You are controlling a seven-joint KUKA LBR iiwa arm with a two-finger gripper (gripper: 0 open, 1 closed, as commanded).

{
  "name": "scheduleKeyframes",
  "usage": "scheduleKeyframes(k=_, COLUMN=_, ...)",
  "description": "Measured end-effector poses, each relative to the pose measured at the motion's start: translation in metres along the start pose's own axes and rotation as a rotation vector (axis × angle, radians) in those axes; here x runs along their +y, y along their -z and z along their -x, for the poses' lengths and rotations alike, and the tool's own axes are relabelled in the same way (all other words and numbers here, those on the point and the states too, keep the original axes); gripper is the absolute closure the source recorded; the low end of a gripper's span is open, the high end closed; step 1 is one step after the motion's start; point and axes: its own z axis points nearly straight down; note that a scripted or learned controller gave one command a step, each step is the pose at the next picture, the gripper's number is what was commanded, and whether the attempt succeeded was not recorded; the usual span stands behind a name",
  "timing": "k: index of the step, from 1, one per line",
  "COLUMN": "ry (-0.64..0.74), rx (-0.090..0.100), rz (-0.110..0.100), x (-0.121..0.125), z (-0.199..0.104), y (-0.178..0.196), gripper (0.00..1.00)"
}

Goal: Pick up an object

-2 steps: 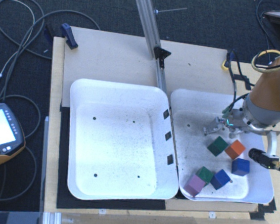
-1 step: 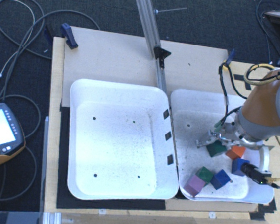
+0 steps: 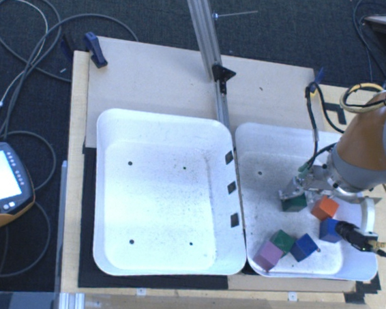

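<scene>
Claw low over the right bin, closing in on a dark green block.

The claw [image 3: 297,194] sits in the right bin [image 3: 261,157], touching or just above a dark green block [image 3: 293,203]; whether it grips is unclear, and I cannot tell its opening. An orange block [image 3: 324,209] lies just beside. Next comes a firm close, then a lift. The wrist hides the fingertips.
</scene>
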Motion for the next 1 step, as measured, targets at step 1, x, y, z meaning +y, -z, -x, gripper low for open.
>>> scheduleKeyframes(k=1, ry=0.006, rx=0.003, rz=-0.006, x=-0.0084, z=-0.0619, y=-0.0113, gripper=1.00)
